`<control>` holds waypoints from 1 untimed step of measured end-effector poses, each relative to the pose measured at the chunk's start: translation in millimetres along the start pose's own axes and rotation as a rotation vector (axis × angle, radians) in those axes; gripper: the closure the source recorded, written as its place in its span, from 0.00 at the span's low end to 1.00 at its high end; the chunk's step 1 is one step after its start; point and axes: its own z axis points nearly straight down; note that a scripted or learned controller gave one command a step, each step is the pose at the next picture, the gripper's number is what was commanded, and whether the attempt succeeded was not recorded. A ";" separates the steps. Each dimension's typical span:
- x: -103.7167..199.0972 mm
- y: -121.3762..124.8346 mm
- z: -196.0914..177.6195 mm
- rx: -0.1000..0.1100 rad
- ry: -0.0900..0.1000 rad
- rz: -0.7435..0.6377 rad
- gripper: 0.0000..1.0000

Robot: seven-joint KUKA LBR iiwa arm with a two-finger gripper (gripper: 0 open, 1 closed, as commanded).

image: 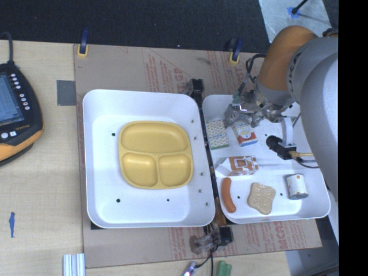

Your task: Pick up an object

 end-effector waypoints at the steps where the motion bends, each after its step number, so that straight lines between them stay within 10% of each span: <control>1: -28.3 0.7 -4.8 0.001 0.015 -0.003 0.00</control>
